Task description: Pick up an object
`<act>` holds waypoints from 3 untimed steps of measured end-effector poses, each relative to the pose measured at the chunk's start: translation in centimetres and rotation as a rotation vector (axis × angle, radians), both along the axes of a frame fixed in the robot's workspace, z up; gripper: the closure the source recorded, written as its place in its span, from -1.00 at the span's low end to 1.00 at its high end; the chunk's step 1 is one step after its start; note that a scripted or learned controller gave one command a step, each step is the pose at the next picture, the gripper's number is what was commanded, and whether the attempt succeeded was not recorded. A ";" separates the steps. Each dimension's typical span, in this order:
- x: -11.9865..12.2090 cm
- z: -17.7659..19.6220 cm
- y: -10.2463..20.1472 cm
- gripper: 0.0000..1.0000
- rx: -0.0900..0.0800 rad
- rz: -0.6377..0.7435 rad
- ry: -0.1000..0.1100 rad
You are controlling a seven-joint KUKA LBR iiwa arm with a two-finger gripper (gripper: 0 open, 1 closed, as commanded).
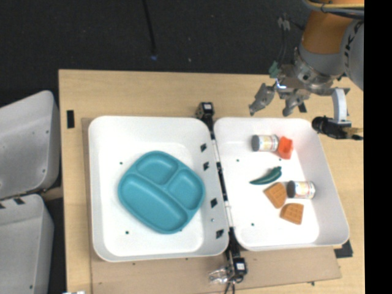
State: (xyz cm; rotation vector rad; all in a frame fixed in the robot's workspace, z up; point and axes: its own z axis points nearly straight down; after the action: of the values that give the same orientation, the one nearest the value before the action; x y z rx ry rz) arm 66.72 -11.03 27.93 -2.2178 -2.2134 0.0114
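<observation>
My gripper [276,103] hangs open above the far edge of the right bin [327,225], with nothing between its fingers. Below it in that bin lie a small bottle with an orange cap [271,144], a green pepper [266,177], a small jar with a black lid [301,190] and two orange waffle pieces [276,194] [292,213]. The bottle is the nearest thing to the gripper, a short way in front of it.
The left bin [104,237] holds a teal divided plate [162,191]. A hinge strip with black clips [217,182] runs between the two bins. Bare wooden bench [153,90] lies behind the bins.
</observation>
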 end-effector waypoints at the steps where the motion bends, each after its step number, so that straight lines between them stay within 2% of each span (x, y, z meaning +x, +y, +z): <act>1: 0.2 0.8 0.0 -1.00 -0.001 0.001 -0.013; 3: -0.2 -10.7 1.0 -1.00 -0.002 0.004 -0.008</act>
State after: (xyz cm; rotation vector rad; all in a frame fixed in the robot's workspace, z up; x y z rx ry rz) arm 66.49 -10.00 17.20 -2.2188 -2.2224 0.0050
